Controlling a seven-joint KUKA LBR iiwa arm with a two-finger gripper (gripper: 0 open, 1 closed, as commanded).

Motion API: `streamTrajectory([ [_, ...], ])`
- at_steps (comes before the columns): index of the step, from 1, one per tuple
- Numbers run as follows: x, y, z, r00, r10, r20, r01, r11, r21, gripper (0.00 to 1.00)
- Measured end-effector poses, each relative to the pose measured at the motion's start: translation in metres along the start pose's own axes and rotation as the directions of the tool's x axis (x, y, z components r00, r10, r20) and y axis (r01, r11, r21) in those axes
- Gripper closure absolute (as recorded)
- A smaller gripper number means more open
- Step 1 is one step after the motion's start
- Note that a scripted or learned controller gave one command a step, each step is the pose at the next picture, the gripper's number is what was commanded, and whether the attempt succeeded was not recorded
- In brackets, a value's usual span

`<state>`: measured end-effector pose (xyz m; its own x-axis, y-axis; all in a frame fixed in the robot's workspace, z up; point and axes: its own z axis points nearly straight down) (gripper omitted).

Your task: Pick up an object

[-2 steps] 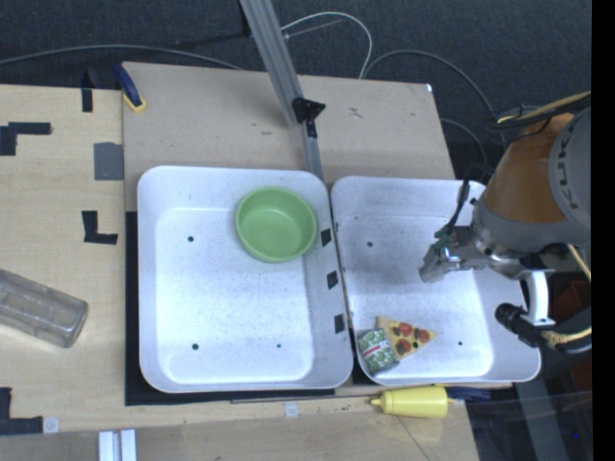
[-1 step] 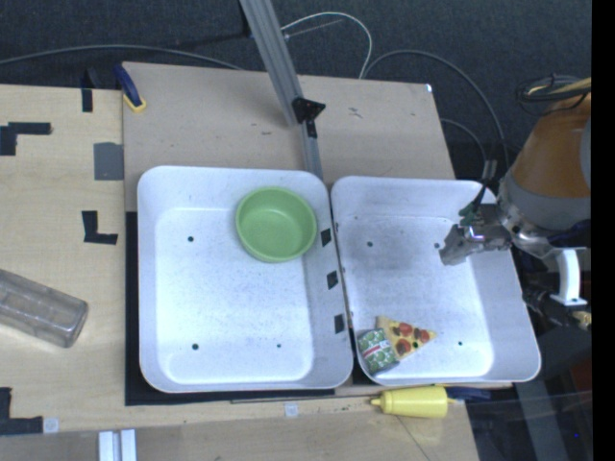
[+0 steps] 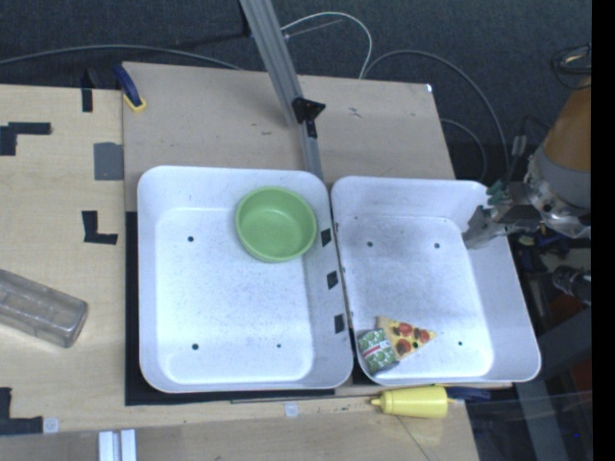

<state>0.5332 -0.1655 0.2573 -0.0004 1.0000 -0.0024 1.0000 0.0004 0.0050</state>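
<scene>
A toy pizza slice (image 3: 406, 335) lies in the right bin (image 3: 480, 286) near its front left corner. Right beside it, against the bin's left wall, is a small green printed packet (image 3: 378, 351). A green bowl (image 3: 277, 224) sits in the left bin (image 3: 183, 286) near its back right corner. My gripper (image 3: 485, 221) hangs at the right bin's back right rim, apart from all of these things, with nothing seen in it. The arm's orange band (image 3: 575, 137) is at the far right.
A yellow bottle (image 3: 413, 402) lies on the bench just in front of the right bin. A clear plastic tube (image 3: 38, 308) rests left of the left bin. A grey pole (image 3: 279, 56) slants down toward the gap between the bins. Cables loop behind.
</scene>
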Motion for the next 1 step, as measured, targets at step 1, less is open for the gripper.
streamTrajectory([
  [1, 0.0500, 0.0146, -0.0042, 1.000, -0.006, -0.004, 0.006, 1.000, 0.005, 1.00],
])
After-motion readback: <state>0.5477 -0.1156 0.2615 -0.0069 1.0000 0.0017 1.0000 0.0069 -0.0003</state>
